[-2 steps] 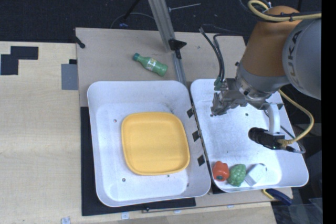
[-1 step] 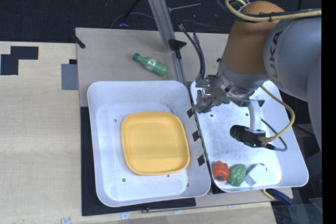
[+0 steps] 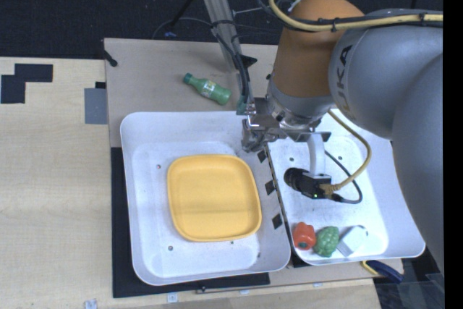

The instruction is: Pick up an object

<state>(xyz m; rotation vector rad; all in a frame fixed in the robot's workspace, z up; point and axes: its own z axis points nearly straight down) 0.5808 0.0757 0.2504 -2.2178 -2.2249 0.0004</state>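
Observation:
A square yellow plate (image 3: 214,197) lies flat in the middle of the left bin (image 3: 145,155). In the right bin (image 3: 383,242), near its front edge, a small red pepper (image 3: 304,235) sits touching a green bumpy vegetable (image 3: 327,241), with a small pale grey-white piece (image 3: 347,242) just right of them. My gripper (image 3: 253,132) hangs over the back of the divide between the two bins, above and behind the plate's far right corner. Nothing shows between its fingers. The arm's orange band and grey body cover the back of the right bin.
A green bottle (image 3: 207,88) lies on its side on the bench behind the left bin. A slanted metal rail (image 3: 217,0) with cables stands just behind the gripper. Black markers (image 3: 273,188) run along the bins' shared rim.

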